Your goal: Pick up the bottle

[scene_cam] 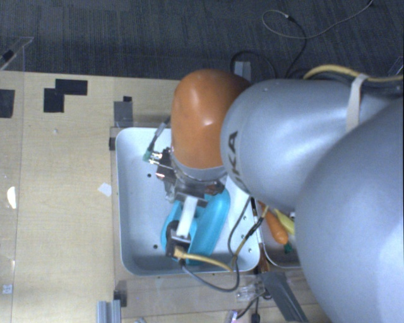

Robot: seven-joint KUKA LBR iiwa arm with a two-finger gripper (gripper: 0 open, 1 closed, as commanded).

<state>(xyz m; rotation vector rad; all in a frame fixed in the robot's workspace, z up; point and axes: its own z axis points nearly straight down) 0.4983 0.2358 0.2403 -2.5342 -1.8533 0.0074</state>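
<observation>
**Hanging low, grip unseen**

My gripper (191,191) points down into the left bin (134,208), directly over the blue bottle (213,222) lying by that bin's right wall. Whether it is open or closed, I cannot tell. My arm (303,145) arches over the bin, its orange band (199,120) uppermost.

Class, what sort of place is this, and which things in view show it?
Probably a robotics lab: a grey robot arm reaches over a white bin with a blue bottle in it, on a pale bench, with a cable on the carpet.
</observation>
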